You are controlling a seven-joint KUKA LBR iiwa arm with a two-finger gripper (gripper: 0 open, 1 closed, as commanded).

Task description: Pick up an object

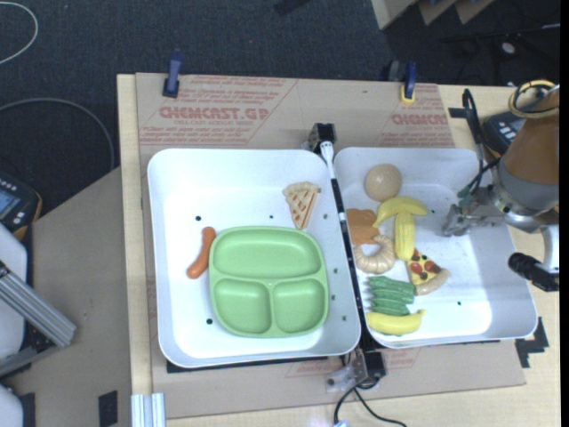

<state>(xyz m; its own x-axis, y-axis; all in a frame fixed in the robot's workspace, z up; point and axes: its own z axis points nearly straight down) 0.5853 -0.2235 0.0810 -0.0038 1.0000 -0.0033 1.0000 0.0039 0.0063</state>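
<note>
My gripper [455,220] hangs over the right bin [498,318], at its right-hand part, just right of the pile of toy food. Nothing shows in it. The nearest item is a yellow banana [403,223], a short gap to the gripper's left. Around the banana lie a beige round ball [382,181], an orange bread piece [359,224], a pale pretzel-like ring [374,257], a pizza slice [428,273], green beans [389,293] and a second yellow piece [396,323].
The left bin [178,185] holds a green divided plate [267,280], an orange sausage [202,252] and a waffle wedge [302,203]. The arm's orange band [533,154] rises at the right edge. Black clamps sit where the bins meet.
</note>
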